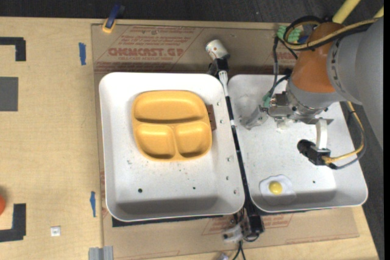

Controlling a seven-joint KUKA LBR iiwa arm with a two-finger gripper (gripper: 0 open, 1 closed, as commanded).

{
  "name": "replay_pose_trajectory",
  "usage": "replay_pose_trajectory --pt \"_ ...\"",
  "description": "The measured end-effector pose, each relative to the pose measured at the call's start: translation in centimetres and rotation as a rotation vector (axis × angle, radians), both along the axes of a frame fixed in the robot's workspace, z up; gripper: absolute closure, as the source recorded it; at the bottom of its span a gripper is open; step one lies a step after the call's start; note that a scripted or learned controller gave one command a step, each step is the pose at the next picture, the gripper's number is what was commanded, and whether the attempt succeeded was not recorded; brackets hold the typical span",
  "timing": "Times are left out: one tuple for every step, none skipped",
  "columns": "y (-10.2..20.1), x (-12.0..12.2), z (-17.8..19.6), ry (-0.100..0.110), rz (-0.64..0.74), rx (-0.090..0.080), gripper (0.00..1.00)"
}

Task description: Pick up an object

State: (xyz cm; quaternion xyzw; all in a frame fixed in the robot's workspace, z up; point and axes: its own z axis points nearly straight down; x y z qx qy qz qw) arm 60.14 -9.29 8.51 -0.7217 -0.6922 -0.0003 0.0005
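Note:
A yellow three-compartment plate (172,123) lies in the left bin (119,186). A small toy fried egg (276,187), white with a yellow yolk, rests near the front edge of the right bin (347,192). My gripper (253,119) hangs low over the back left part of the right bin, close to the wall between the bins. It is well behind the egg and to the right of the plate. The grey arm and its orange band (311,70) cover the back right of that bin. I see nothing held in the gripper.
A black cable plug (311,152) hangs off the wrist over the middle of the right bin. A small white and black device (216,52) sits behind the gap between the bins. Cardboard and blue tape marks surround the bins.

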Motion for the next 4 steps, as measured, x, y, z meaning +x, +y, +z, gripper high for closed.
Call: replay_pose_trajectory --pt "-0.4 -8.2 0.0 -0.001 0.154 -0.001 0.00" --pt "-3.6 -4.7 8.0 -0.002 0.139 -0.002 0.00" --pt "-0.2 -10.3 0.4 0.001 0.236 0.000 0.00" --pt "-0.2 -10.3 0.4 0.000 0.235 -0.001 0.00"
